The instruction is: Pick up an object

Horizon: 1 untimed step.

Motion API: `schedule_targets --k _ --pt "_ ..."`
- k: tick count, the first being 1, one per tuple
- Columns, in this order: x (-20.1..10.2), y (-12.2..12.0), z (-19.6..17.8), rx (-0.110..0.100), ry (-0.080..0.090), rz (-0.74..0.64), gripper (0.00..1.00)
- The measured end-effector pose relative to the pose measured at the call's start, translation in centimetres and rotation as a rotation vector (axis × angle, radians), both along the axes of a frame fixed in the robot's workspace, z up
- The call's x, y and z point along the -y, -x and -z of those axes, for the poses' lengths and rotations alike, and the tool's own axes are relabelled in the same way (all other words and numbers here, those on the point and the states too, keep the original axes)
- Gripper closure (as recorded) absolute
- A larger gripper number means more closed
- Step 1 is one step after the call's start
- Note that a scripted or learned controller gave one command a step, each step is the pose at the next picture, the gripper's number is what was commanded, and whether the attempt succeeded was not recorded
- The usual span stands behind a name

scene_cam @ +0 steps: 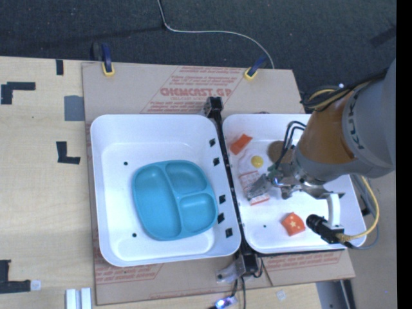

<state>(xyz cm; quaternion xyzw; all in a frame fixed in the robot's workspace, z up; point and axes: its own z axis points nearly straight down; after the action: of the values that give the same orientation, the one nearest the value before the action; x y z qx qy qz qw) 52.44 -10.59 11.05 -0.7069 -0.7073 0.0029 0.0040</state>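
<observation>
The gripper (262,185) reaches down into the right bin (335,242), its tip over a pale packet with red print (252,187) near the bin's left side. Whether anything is between the fingers is hidden by the wrist. An orange wedge (240,143) lies at the bin's back left. A small yellow round piece (257,161) sits just behind the gripper. An orange block with a yellow mark (293,224) rests toward the bin's front. A brownish round thing (277,150) shows partly beside the arm.
The left bin (106,140) holds a blue divided plate (174,198). A black divider with clips (222,172) runs between the bins. The grey arm with its orange band (328,137) covers the right bin's back right part.
</observation>
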Motion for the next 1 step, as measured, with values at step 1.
schedule_targets --k 1 --pt "-0.03 0.02 2.69 0.008 0.002 -0.001 0.0"
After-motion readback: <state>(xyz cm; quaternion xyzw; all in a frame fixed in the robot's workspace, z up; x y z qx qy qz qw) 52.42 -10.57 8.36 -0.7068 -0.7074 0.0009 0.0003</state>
